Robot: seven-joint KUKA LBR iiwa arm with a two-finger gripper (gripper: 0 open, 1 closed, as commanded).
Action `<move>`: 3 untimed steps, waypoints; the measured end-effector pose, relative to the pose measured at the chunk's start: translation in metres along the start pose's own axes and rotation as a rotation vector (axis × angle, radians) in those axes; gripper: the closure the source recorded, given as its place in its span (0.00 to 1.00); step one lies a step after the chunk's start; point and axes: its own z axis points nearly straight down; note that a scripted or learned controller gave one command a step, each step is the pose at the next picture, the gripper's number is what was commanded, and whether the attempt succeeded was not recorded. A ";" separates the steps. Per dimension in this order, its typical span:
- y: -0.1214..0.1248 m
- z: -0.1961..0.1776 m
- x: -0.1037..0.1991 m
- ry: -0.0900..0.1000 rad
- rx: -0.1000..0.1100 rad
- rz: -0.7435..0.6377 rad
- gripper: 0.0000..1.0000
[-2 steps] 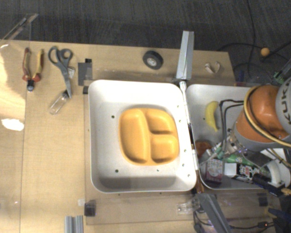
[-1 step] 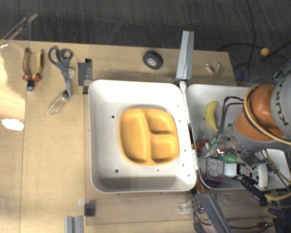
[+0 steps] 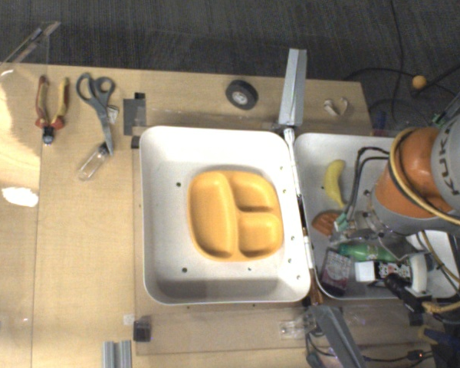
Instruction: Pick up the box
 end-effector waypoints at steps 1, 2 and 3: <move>-0.001 0.000 0.000 0.001 0.002 0.000 0.00; 0.068 0.016 -0.006 0.003 0.021 0.338 0.00; 0.038 -0.065 -0.001 0.008 0.027 0.092 0.00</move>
